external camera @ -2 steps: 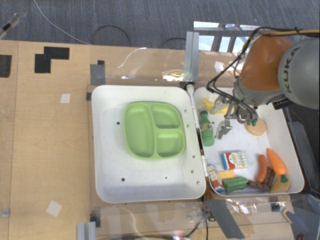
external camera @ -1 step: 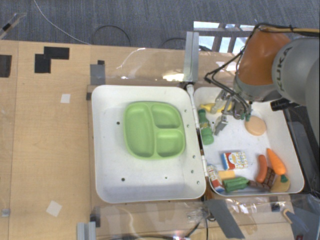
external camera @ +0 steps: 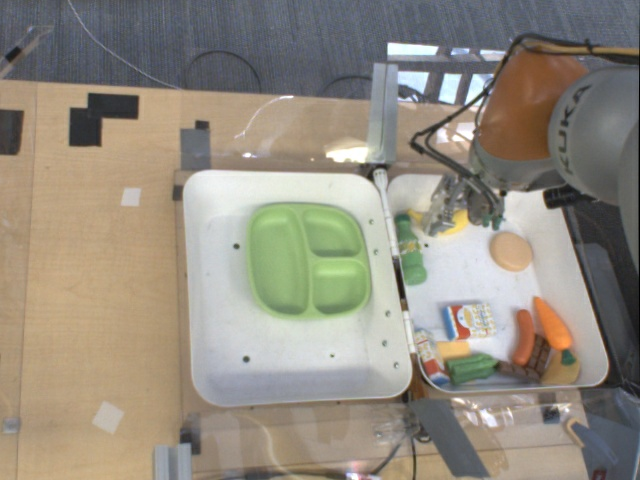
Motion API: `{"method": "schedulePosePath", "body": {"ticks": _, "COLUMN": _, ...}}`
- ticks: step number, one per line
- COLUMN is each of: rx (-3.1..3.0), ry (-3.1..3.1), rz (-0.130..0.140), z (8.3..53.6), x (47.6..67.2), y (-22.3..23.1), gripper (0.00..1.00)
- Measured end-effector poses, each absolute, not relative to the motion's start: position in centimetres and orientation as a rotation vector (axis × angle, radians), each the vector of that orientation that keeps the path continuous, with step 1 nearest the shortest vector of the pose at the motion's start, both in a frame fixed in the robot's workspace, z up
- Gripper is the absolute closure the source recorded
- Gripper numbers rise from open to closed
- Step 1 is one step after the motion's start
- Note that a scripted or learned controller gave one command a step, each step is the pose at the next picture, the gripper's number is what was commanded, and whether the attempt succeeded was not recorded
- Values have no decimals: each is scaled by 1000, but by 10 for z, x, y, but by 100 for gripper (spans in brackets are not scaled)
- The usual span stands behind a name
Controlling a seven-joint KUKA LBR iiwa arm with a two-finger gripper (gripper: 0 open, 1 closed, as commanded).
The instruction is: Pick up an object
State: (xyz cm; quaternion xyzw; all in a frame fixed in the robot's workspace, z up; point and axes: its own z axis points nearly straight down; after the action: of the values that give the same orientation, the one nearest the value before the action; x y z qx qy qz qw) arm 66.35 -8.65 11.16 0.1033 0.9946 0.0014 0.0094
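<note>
Tool [external camera: 455,208] is low in the right bin [external camera: 590,298], at its far-left corner, hanging over a yellow item [external camera: 452,225] that shows just under and in front of the fingertips. Can't tell if the fingers are apart or together, too small and cluttered at the tip. Nothing visibly between them, so no grasp to claim.

Nearest candidate is that yellow item: right below the tool, touching or nearly, can't resolve which. Its long axis isn't readable, most of it is hidden by the tool.

Other options, relative to the tool:
- green piece [external camera: 408,248] just to its left, along the bin wall, long axis running near-to-far
- tan disc [external camera: 512,252] to its right and a bit nearer the camera, round, no preferred axis
- carton [external camera: 468,320], carrot [external camera: 553,323] and the rest well apart, toward the near edge

My read: the move in hand is a straight descent onto the yellow item; no sideways shift needed. Risk is the bin corner crowding one finger

Green plate [external camera: 306,260] sits in the left bin [external camera: 215,368], off to the tool's left
</note>
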Motion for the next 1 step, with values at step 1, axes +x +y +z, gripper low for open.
{"method": "schedulePosePath", "body": {"ticks": 1, "rx": 156, "ry": 3123, "rz": 0, "z": 155, "x": 661, "y": -91, "gripper": 100}}
